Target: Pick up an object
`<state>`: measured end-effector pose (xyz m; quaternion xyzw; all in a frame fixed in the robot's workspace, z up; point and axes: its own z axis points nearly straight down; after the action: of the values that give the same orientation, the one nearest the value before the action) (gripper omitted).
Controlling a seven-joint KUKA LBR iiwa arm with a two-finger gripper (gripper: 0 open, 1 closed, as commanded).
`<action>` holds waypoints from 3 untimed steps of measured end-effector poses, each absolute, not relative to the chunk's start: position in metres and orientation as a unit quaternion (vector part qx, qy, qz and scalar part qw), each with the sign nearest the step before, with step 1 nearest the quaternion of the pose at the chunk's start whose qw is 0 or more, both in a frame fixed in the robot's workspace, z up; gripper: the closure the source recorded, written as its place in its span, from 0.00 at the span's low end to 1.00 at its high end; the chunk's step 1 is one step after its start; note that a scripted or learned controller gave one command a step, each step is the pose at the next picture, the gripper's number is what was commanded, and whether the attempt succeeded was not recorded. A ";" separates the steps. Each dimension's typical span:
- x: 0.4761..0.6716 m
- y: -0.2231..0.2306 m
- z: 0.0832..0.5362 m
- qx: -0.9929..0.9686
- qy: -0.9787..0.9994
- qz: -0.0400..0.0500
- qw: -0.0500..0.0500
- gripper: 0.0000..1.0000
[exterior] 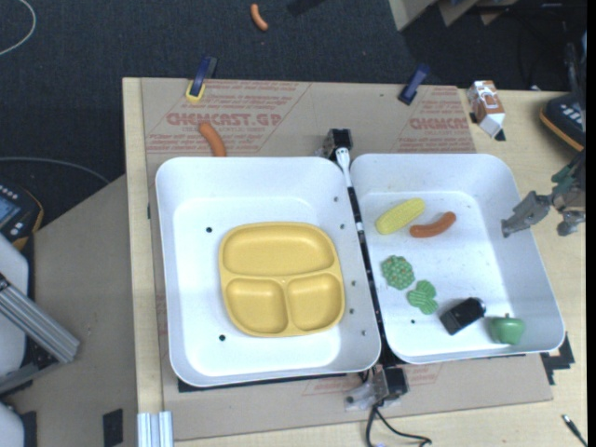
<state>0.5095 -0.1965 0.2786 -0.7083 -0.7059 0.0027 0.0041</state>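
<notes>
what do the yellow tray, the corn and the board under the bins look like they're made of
Yellow tray: probably moulded plastic, smooth with a soft sheen on its rounded compartment edges. Corn: likely toy plastic or rubber, evenly yellow; too small to be sure. Board: seems cardboard, matte tan with red printed lettering.

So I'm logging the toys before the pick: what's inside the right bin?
The right bin holds a corn cob, sausage, two green pieces, a black block and a green apple. Nothing looks covered.
</notes>
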 end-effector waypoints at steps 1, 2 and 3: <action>0.512 -0.196 0.284 -0.707 -0.707 0.000 -0.001 0.00; 0.512 -0.190 0.222 -0.707 -0.707 0.001 0.004 0.00; 0.519 -0.184 0.164 -0.707 -0.707 0.001 0.003 0.00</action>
<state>0.5190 -0.1842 0.1638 -0.7069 -0.7073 0.0011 0.0033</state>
